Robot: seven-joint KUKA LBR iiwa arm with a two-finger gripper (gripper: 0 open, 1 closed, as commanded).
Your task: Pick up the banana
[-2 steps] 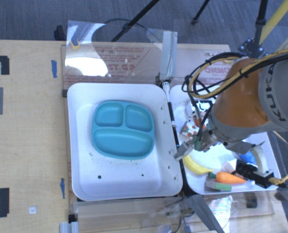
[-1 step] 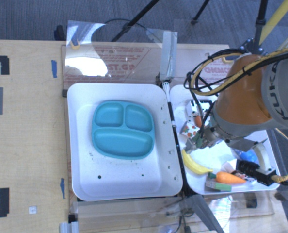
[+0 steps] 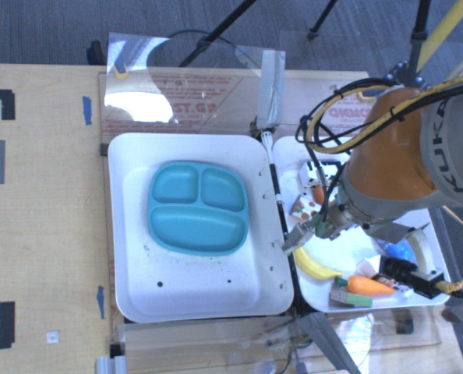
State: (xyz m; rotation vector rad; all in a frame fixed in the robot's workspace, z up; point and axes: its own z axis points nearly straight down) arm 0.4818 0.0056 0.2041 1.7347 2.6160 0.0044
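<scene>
I hover my two-finger gripper [image 3: 300, 236] just above the curved yellow banana [image 3: 316, 266] in the right white bin [image 3: 387, 301]; I judge I'm approaching, and must next descend.

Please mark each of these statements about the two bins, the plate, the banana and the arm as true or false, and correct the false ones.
1. The blue plate lies in the left bin. True.
2. The banana lies on the plate. False: it lies in the right bin, near the wall it shares with the left bin.
3. The carrot lies to the right of the banana. True.
4. The end effector is above the left bin's far left corner. False: it is over the right bin, just above the banana.
5. The plate has three compartments. True.
</scene>
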